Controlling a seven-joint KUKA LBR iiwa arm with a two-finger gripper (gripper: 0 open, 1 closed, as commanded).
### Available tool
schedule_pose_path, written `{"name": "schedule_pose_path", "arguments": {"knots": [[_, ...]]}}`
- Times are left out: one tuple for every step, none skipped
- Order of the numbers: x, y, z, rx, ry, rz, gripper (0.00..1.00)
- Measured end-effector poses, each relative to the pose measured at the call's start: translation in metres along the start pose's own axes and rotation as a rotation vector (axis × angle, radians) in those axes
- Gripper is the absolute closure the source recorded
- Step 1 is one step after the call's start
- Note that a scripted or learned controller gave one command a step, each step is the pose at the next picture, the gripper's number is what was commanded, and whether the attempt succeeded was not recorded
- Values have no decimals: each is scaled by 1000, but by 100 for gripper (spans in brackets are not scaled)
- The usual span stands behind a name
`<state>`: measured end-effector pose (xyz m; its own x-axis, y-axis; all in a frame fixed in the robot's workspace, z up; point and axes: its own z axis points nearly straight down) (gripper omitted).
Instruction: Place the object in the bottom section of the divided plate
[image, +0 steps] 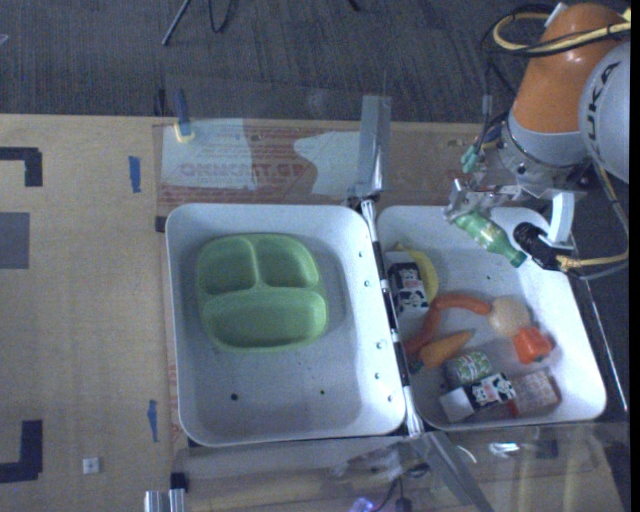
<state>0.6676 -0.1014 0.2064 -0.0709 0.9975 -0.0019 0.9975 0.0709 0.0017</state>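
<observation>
Camera view, from above the bench: the gripper (478, 212) hangs over the far edge of the right bin (585, 330), with a green bottle (489, 236) lying just under it; the bottle's long axis runs from far-left to near-right, its darker end toward the near right; whether the fingers are closed on the bottle cannot be told at this angle. The arm (570, 85), grey with an orange band, enters from the far right, cables looping around it.

The left bin (190, 400) holds a green divided plate (262, 290), two small sections on its far side and one broad section on its near side, nothing resting in any of them. The right bin carries a crowd of items: a banana (428, 268) and a small black-and-white carton (407, 286) near its left wall; an orange carrot-like piece (460, 302) and another (445, 347) toward the middle; a pale round object (509, 316); an orange cup-like item (531, 345); a small can (467, 368); a second carton (476, 394) and a brownish packet (538, 391) along the near side.

The ridge where the two bins meet (385, 310) stands between bottle and plate.
</observation>
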Motion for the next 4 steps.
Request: {"name": "schedule_pose_path", "arguments": {"knots": [[79,-33,22,3,2,48,100],[144,-88,22,3,3,42,100],[181,-144,-18,6,3,58,100],[187,-134,-40,0,2,-88,100]]}}
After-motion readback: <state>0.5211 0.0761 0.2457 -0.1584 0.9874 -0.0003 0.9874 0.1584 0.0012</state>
